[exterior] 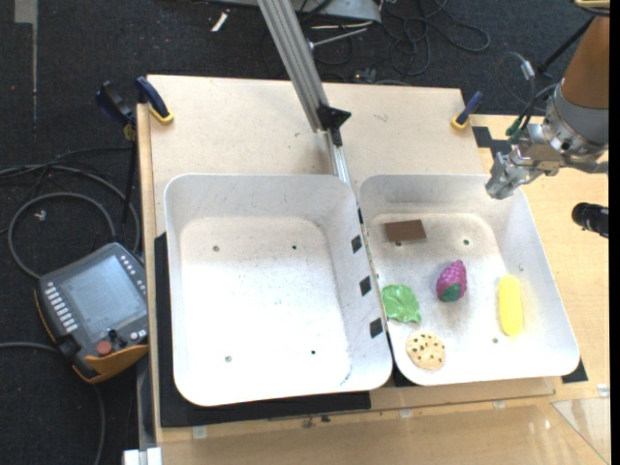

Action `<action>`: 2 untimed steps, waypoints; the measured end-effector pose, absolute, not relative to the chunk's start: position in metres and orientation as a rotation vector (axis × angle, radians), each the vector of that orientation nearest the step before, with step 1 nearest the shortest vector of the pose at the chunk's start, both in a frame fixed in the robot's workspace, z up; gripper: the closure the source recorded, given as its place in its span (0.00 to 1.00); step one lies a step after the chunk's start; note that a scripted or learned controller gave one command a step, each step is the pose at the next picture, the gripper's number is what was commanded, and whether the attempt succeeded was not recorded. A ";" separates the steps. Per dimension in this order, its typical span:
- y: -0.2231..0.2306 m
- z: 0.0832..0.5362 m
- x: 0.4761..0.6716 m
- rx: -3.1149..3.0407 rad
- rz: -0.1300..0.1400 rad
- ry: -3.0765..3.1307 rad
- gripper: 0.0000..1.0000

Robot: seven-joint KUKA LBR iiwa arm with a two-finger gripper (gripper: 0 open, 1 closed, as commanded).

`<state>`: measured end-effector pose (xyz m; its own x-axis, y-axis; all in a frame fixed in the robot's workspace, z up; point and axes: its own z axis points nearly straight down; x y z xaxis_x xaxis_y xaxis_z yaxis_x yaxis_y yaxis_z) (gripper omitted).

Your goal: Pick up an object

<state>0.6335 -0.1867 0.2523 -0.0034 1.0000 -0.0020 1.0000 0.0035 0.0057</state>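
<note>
The right bin [542, 356] holds several small objects: a brown flat block [405, 231] near its back, a purple berry-like piece [451, 281], a yellow oblong piece [510, 305], a green leafy piece [400, 303] and a round tan cookie [425, 351] at the front. My gripper [502, 182] hangs over the back right rim of that bin, above and to the right of the brown block. Nothing shows between its fingers.
The left bin [194, 211] sits beside the right one. A slanted metal pole [300, 61] runs down to the gap between the bins. Clamps [155, 103] sit at the board's back corners. A teach pendant [92, 308] lies on the floor at left.
</note>
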 end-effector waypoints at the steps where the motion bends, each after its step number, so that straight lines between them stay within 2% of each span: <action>1: -0.135 0.240 0.627 2.215 0.000 2.231 1.00; 2: -0.087 0.230 0.618 2.216 -0.001 2.232 1.00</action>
<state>0.6178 -0.0875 0.2297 -0.0073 1.0000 0.0019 1.0000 0.0073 -0.0028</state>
